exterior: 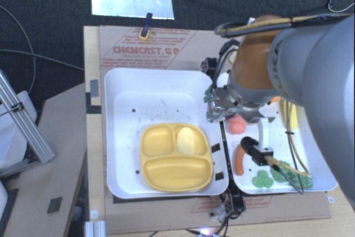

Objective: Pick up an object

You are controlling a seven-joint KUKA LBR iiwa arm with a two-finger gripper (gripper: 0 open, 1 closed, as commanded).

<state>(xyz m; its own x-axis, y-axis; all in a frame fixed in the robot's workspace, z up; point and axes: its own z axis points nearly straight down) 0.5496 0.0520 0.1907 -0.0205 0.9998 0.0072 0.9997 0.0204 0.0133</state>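
We see the hand (221, 109) hanging low over the wall shared by the two bins, at the near-left corner of the right bin (320, 179), and the arm (313, 58) above it hides so much that we cannot tell whether the hand is apart or together. Nothing shows as held. The loose things all lie in the right bin, so we judge the hand is there to reach them. The closest is a pink piece (237, 125), just beside the hand. It is rounded and partly covered, so we make out no clear long axis. Below it lies an orange stick (239, 161), its long axis running along the shared wall, one end toward the pink piece. A green piece (262, 179) sits near its lower end. The left bin (113, 119) holds a yellow plate (176, 166) lying flat, well apart from the hand.
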